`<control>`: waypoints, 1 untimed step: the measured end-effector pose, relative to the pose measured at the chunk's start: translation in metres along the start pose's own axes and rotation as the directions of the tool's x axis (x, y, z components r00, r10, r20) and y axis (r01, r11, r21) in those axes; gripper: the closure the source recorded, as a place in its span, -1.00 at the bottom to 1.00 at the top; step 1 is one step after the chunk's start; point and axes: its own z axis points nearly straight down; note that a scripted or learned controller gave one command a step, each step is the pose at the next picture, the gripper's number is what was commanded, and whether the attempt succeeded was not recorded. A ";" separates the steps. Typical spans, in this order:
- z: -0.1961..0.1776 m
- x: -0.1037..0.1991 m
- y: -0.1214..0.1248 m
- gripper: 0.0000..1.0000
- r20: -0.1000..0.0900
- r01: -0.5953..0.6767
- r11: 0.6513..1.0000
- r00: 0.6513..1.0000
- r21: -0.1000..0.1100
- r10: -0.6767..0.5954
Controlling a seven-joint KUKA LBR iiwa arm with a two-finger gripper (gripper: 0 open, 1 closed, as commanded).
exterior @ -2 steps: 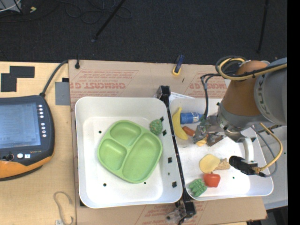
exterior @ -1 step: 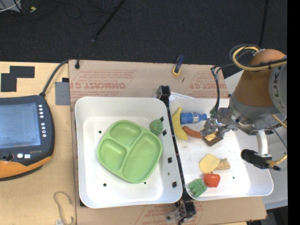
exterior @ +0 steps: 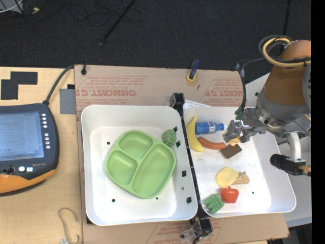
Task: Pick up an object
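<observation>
My gripper [exterior: 236,134] hangs over the upper middle of the right bin [exterior: 277,197], on the grey arm with the orange band that comes in from the right. Just below it lies a small brown block [exterior: 232,151]. To its left lie a blue bottle [exterior: 208,127] and a red-orange sausage [exterior: 212,144], with a yellow banana [exterior: 191,134] by the bin's left wall. Nearer the front lie a yellow piece [exterior: 226,177], a tan piece [exterior: 242,178], a red pepper [exterior: 230,194] and a green broccoli [exterior: 214,203]. I see nothing held by the gripper.
The left bin [exterior: 96,197] holds a green divided plate [exterior: 141,162] and a small green broccoli [exterior: 169,136] by its right wall. A tablet [exterior: 23,139] lies on the bench at far left. A black part [exterior: 287,163] juts over the right bin's right edge.
</observation>
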 end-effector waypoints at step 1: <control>0.012 0.031 -0.039 1.00 -0.003 0.000 1.000 1.000 0.009 0.000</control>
